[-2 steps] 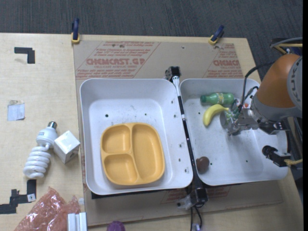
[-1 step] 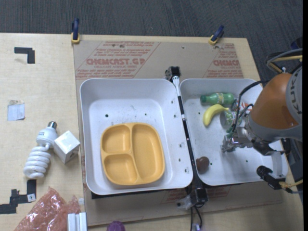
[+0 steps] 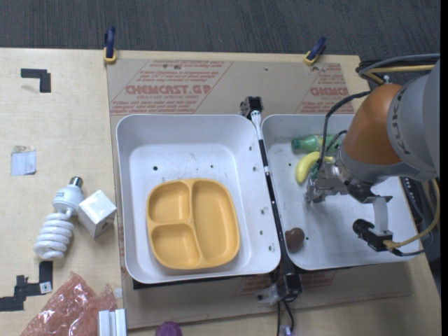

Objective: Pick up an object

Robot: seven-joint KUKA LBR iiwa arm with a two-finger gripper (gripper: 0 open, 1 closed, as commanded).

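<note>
The right bin (image 3: 329, 247) holds a yellow banana (image 3: 306, 165), a green object (image 3: 308, 143) behind it, and a small brown round object (image 3: 295, 238) near the front left corner. My gripper (image 3: 316, 192) hangs low in the right bin, just below and right of the banana, under the grey wrist with the orange band. The wrist covers the far right part of the bin. The left bin (image 3: 133, 187) holds a yellow divided plate (image 3: 192, 222).
On the bench to the left lie a white spiral light bulb (image 3: 57, 222), a small white box (image 3: 97, 212) and a pinkish red mesh bag (image 3: 63, 306). A black cable and connector (image 3: 371, 235) hang from the wrist over the right bin.
</note>
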